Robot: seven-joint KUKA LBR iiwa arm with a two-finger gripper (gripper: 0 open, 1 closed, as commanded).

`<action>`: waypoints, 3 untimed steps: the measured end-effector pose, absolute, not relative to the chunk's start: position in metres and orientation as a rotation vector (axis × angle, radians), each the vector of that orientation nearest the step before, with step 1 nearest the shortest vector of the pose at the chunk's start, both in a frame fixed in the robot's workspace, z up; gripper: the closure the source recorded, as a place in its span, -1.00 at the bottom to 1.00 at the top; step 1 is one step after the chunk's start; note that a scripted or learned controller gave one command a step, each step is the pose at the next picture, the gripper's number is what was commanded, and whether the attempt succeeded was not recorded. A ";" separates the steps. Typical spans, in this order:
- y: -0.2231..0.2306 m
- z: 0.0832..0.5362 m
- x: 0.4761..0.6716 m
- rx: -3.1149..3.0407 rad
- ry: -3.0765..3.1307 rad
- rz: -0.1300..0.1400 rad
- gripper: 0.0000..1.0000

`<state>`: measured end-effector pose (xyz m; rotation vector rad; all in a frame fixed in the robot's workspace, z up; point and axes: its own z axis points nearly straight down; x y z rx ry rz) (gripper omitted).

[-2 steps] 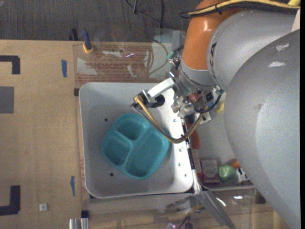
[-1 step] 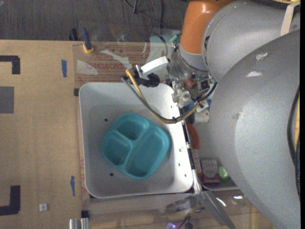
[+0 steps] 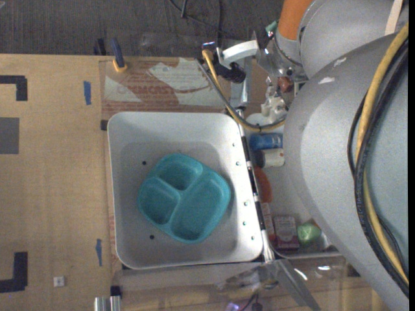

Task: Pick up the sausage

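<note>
I see the sausage lying against the right bin's left wall, half hidden by the arm. I cannot tell the gripper's state above that bin.

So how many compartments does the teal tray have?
3. The teal tray in the left bin has two smaller compartments on its upper and left sides, one larger at lower right.

This is a robotics lab, not a home or kitchen. A plywood bench carries black marker shapes and blue tape tabs, a shallow white bin sits fixed on it, and loose cables trail over grey carpet (clamps grip the bench's far edge).
</note>
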<state>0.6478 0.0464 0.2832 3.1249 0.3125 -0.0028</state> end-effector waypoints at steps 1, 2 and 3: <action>0.056 0.180 0.599 3.126 0.310 -0.012 1.00; 0.071 0.270 0.633 3.124 0.313 -0.003 1.00; 0.028 0.247 0.640 3.117 0.392 -0.014 1.00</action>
